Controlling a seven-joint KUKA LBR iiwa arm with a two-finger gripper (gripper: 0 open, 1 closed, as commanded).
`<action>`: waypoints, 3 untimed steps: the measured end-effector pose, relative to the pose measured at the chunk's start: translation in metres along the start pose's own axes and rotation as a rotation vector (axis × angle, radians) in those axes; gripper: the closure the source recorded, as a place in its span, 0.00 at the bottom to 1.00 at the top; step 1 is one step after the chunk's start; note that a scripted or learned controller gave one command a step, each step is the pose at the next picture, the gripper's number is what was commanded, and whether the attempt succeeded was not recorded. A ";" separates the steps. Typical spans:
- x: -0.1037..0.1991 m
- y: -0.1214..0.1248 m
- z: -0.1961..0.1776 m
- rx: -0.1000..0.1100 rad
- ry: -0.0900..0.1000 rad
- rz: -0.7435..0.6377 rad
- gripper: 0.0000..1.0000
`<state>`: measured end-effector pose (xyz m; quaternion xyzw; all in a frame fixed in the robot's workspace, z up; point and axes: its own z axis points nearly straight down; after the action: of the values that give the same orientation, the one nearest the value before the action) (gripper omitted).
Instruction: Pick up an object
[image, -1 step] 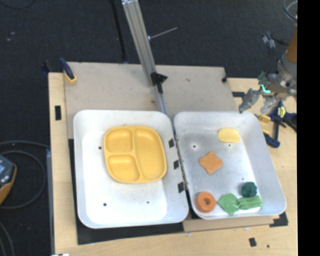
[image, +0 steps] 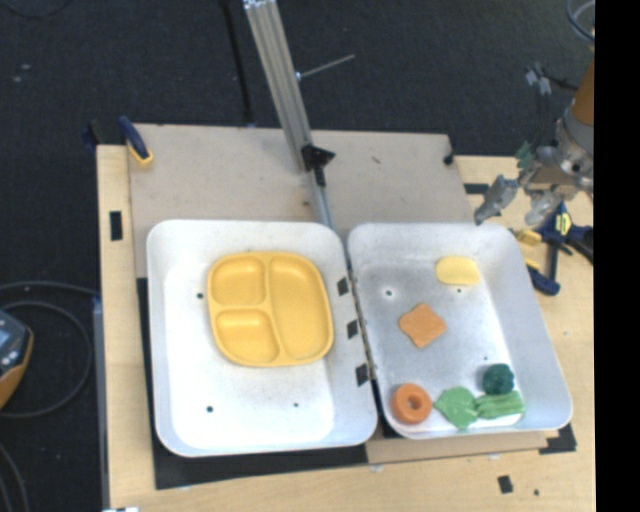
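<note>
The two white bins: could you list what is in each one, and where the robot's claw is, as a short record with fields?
left bin: one yellow divided plate with three compartments
right bin: yellow oval piece, orange square piece, orange ring, light green pieces, dark green lump
gripper: above the right bin's far right corner, fingers apart, nothing between them
items lifted: none

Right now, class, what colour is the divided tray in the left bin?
Yellow: the divided tray, seen in the camera view.
</note>
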<state>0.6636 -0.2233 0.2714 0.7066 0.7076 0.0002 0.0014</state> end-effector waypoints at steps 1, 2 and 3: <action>-0.004 -0.010 0.050 0.004 0.000 0.001 0.00; -0.003 -0.020 0.099 0.004 0.000 0.002 0.00; 0.000 -0.024 0.161 0.005 0.001 0.003 0.00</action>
<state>0.6398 -0.2235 0.1103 0.7077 0.7066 -0.0012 -0.0004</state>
